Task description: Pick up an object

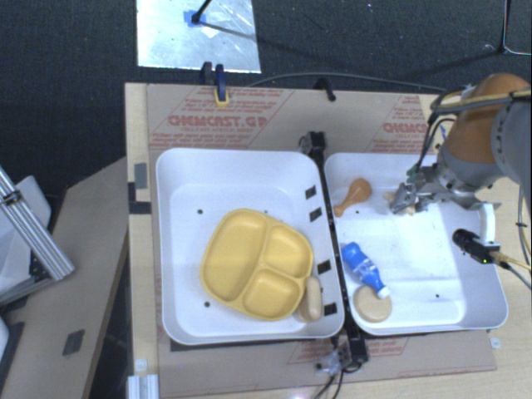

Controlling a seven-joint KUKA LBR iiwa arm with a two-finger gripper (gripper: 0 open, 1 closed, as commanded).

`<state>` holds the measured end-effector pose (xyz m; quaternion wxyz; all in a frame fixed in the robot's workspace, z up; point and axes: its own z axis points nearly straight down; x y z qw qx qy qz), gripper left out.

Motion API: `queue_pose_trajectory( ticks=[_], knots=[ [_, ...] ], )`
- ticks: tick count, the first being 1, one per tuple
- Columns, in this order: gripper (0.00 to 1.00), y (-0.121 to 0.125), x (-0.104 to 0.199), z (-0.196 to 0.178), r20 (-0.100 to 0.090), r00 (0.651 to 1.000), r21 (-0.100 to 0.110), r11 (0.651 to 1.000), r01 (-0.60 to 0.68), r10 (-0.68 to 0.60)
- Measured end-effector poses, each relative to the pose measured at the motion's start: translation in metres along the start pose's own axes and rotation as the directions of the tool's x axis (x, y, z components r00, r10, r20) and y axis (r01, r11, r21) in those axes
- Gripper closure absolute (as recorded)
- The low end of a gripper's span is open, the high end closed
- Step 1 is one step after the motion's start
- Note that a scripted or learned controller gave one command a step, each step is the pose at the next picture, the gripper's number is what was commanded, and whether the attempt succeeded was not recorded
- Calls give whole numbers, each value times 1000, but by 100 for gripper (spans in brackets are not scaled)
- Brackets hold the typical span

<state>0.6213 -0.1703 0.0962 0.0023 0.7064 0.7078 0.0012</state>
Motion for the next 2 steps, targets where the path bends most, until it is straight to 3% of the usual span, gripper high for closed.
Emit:
queue_pose_trajectory(
  ticks=[2],
  knots=[
    [100, 12, -11, -101, 1, 1000, -3, 1000, 2, -2]
  ],
)
